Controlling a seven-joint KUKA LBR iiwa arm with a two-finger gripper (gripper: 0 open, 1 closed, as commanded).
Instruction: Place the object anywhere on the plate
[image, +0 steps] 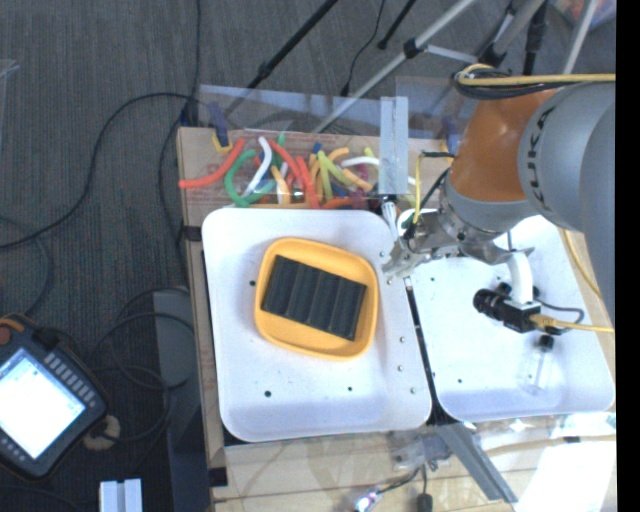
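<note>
Seeing dark ridged block (313, 296) on yellow plate (320, 347), left bin (300, 405); end effector (400, 250) at bin edge, we cannot tell its grip state.

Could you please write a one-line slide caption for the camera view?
Black ribbed object rests on the yellow plate in a white bin; tool near the bins' divide.

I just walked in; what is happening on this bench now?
A grey robot arm with an orange band reaches in from the right. Its gripper hangs at the top of the seam between the shallow white left bin and the right bin. A dark ribbed rectangular block lies on the yellow plate in the left bin, apart from the gripper.
</note>
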